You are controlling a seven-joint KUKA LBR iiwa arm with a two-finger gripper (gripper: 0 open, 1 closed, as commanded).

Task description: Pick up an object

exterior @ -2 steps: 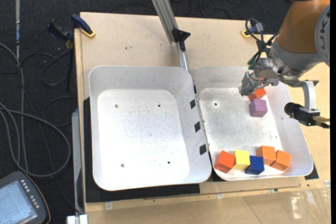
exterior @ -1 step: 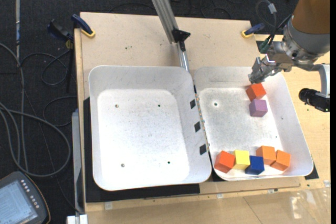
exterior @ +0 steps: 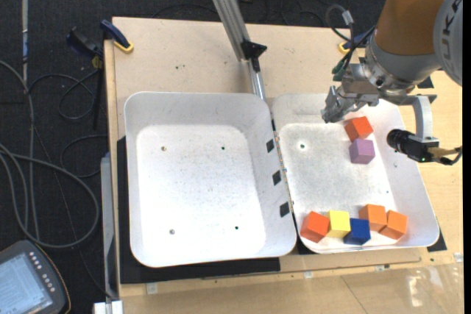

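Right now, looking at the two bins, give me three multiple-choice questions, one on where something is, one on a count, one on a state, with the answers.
1. Where is the purple block?
A. In the left bin
B. In the right bin, just in front of an orange block
C. On the bench outside the bins

2. How many blocks lie in the row along the right bin's near rim?
A. Two
B. Three
C. Five

3. How does the gripper stand to the blocks?
A. Over the right bin's far end, beside the far orange block
B. Lifting the yellow block
C. Parked over the left bin

Answers:
1. B, it sits in the right bin next to the far orange block.
2. C, three orange, one yellow block and one blue block.
3. A, it hangs just left of that block.
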